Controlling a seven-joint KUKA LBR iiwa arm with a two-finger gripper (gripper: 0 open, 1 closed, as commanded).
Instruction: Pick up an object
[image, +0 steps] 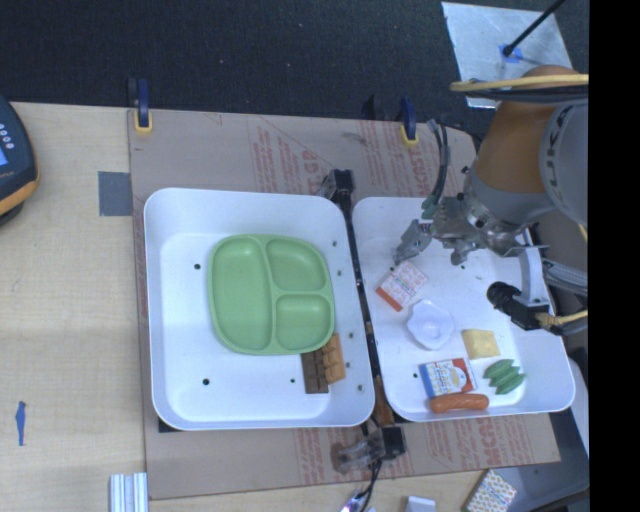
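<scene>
Right bin (400, 395): apparently loose clutter below gripper (437, 243)

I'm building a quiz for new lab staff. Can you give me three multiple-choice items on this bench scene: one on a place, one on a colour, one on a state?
1. Where does the divided plate lie?
A. left bin
B. right bin
C. bare bench

2. What colour is that plate?
A. red
B. green
C. blue

3. Where is the gripper?
A. over the right bin
B. over the left bin
C. off the bench

Answers: 1 A, the plate lies inside the left bin. 2 B, it is pale green. 3 A, it hangs above the right bin's far end, near the small packet.
</scene>
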